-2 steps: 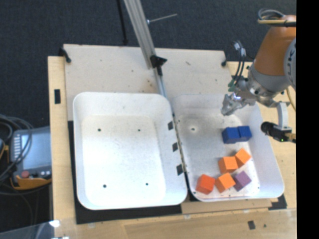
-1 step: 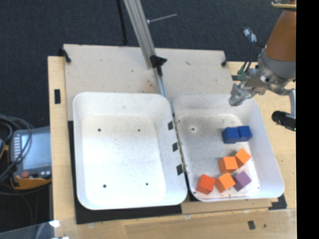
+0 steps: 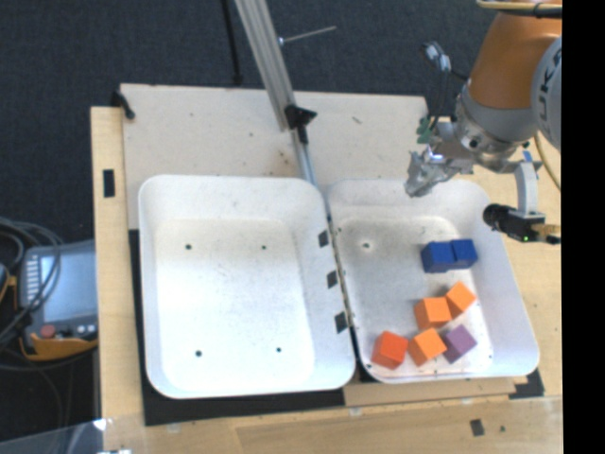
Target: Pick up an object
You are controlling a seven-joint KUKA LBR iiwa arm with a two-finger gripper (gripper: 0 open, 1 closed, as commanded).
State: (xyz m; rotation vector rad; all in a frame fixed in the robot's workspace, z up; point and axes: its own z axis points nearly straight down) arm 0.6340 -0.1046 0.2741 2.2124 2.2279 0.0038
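Six small blocks lie in the right bin (image 3: 496, 253), all in its near and right-hand part. A blue block (image 3: 448, 254), possibly two pieces set touching, sits toward the right wall. Below it, two orange blocks (image 3: 446, 305) lie just beside each other. Nearer the front rim are a purple block (image 3: 459, 341), another orange block (image 3: 427, 345) touching it, and a rounder orange-red piece (image 3: 389, 349) at the left of the group. The left bin (image 3: 189, 206) holds no objects; only dark specks mark its floor.

The gripper (image 3: 421, 180) hangs over the far rim of the right bin, well apart from every block. The arm (image 3: 506, 74) reaches in from the right with its orange band above the wrist. Nothing shows between the fingertips, so no object is held; whether the pincer is spread or drawn together cannot be told, as the tips read only as a small grey mass.

Status: pick not yet begun — no target approached.

Risks noted:
- A straight descent from the present position would land on the bin's rim or bare floor, not on a block.
- The front group is tightly packed; fingers lowered there may straddle two pieces or push them apart rather than seat on one.
- Blocks near the front and right walls leave little room for a finger on the wall side — a collision or a glancing grip is likely.
- The blue block stands more apart and appears the safer candidate.
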